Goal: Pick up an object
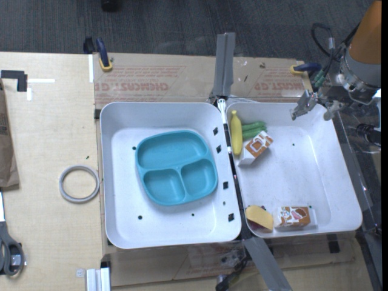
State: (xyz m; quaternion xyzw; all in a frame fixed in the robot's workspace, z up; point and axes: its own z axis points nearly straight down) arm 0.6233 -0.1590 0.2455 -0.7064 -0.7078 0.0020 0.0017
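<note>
While the jaws (305,106) hang over the far right corner of the right bin (327,168), whether they gape or pinch cannot be told; nothing is seen between them. Banana (236,133), small carton (257,145) lie near the divider.

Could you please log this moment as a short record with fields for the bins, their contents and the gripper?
left bin: holds a blue divided plate
right bin: banana, green item and small carton at far left corner; yellow wedge and snack packet along near edge
gripper: above the right bin's far right corner, nothing seen in it
outside the bins: tape ring on the bench
</note>
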